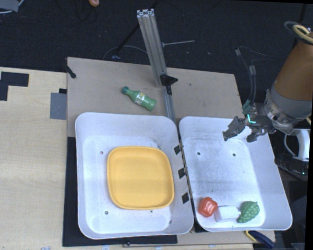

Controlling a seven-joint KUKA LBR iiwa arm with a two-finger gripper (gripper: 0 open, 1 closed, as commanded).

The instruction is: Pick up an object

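My gripper (243, 132) hangs over the far right part of the right bin (228, 168), its two dark fingers spread apart with nothing between them. At that bin's near edge lie a red pepper-like toy (207, 206), a small white block (227, 213) and a green broccoli-like toy (248, 211), well below the gripper. A yellow square plate (140, 177) lies flat in the left bin (92, 144). A green bottle (139, 98) lies on its side on the board behind the left bin.
A metal rail (157, 48) slants up from between the bins at the back. Black clips (180, 171) sit on the divider between the bins. Cables and a white object (300, 146) lie at the right.
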